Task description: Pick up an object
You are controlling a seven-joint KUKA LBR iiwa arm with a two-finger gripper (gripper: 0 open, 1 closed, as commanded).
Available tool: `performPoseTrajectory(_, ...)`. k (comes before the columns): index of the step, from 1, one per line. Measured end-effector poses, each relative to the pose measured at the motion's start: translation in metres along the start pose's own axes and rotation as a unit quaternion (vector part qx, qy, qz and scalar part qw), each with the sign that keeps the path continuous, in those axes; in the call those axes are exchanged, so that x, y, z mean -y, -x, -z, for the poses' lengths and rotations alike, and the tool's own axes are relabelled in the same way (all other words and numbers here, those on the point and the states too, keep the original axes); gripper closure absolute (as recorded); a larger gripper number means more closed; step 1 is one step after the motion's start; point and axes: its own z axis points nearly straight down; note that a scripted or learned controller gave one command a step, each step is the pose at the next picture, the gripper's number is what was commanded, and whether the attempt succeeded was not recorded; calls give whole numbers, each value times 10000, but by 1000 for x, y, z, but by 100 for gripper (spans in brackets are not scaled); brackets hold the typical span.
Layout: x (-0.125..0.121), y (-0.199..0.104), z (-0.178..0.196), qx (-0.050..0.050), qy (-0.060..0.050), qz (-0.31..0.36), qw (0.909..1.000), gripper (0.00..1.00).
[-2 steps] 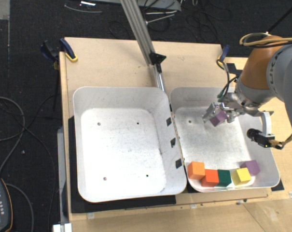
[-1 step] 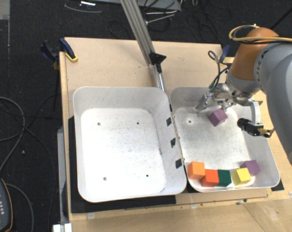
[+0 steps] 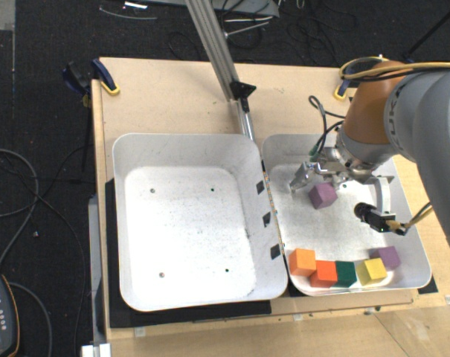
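Observation:
My gripper (image 3: 319, 183) hangs over the back half of the right bin (image 3: 284, 155), at the end of the grey arm with its orange band (image 3: 367, 114). A purple cube (image 3: 323, 195) sits right under the gripper's tip, touching or nearly touching it. Whether the cube is gripped or resting on the bin floor is unclear. Along the bin's front wall lie an orange block (image 3: 303, 262), a red-orange block (image 3: 326, 272), a green block (image 3: 346, 274), a yellow block (image 3: 373, 271) and a second purple block (image 3: 389, 257).
The left bin (image 3: 135, 199) adjoins the right one along a shared rim with black clips (image 3: 267, 218). A metal pole (image 3: 213, 43) slants in from the back to that rim. Cables and a black fitting (image 3: 370, 216) hang off the wrist.

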Motion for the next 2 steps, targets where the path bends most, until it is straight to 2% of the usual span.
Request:
performPoseTrajectory(1,47,-26,-1,-3,-13,-23,10000,0)
performPoseTrajectory(2,44,-25,9,1,8,-30,10000,100)
